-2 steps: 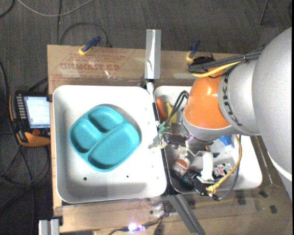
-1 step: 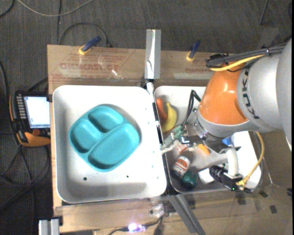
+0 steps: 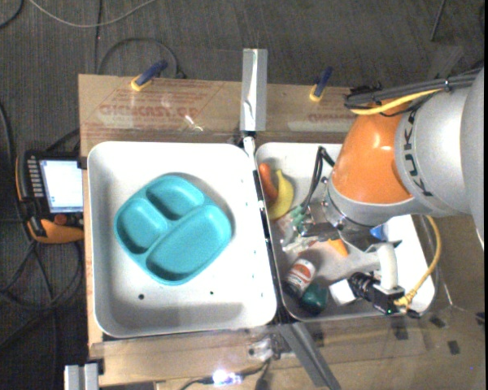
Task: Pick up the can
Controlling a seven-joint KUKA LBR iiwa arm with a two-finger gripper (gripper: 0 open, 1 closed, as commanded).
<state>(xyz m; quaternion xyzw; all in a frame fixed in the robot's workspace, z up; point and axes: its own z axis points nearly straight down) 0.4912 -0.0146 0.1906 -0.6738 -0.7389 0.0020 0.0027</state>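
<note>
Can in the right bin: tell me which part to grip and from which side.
Grip the can across its round sides, coming down from above. It lies tilted among clutter near the right bin front wall, so a sideways approach looks blocked.

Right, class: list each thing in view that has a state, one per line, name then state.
Teal divided plate: lying flat in the left bin.
Can: tipped on its side in the right bin.
Handheld screen: lit.
Arm: reaching over the right bin.
</note>
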